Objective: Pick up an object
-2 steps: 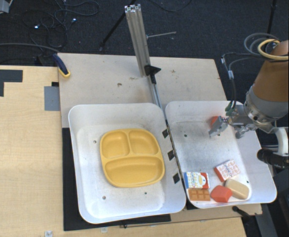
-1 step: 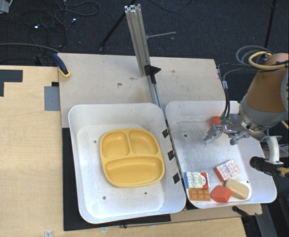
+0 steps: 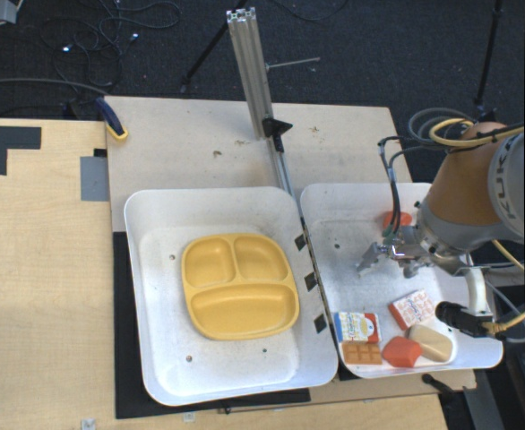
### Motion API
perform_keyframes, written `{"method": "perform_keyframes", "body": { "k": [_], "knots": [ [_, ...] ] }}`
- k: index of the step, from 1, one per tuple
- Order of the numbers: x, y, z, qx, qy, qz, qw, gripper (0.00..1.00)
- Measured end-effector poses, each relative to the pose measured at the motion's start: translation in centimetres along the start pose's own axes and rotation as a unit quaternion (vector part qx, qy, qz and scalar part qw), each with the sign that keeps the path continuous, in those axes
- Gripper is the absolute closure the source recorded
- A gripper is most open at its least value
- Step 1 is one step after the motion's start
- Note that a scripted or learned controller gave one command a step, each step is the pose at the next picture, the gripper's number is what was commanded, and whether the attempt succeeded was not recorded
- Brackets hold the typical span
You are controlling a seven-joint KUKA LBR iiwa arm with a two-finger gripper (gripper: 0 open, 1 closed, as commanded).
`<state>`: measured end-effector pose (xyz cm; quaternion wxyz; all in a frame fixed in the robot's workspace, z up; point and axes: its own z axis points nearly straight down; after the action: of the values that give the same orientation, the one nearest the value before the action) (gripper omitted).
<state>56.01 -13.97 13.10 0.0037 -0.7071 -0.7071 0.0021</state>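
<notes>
My gripper (image 3: 381,255) hangs low over the middle of the right bin (image 3: 334,213), and I see nothing held in it. Toward the bin's front lie a red and white packet (image 3: 412,309), a small white carton with a yellow and red label (image 3: 357,326), a brown waffle-like piece (image 3: 363,354), a red block (image 3: 401,352) and a beige block (image 3: 432,343). A small orange-red object (image 3: 397,219) sits just behind the gripper, partly hidden by its cable.
The left bin (image 3: 155,330) holds a yellow divided plate (image 3: 240,285). A metal post (image 3: 253,70) rises behind the two bins. The grey arm with its orange band (image 3: 464,182) covers the right bin's right side.
</notes>
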Motion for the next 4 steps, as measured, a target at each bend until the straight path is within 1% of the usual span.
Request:
{"method": "perform_keyframes", "body": {
  "k": [1, 2, 3, 4],
  "knots": [
    [-0.2, 0.1, -1.3, -0.001, -0.001, 0.002, 1.0, 1.0],
    [-1.1, -0.2, -7.1, -0.005, -0.002, 0.002, 1.0, 1.0],
    [-1.2, -0.2, -10.5, -0.005, -0.002, 0.0, 1.0, 1.0],
    [4.5, -0.1, -10.0, -0.002, 0.0, -0.002, 1.0, 1.0]
  ]
}}
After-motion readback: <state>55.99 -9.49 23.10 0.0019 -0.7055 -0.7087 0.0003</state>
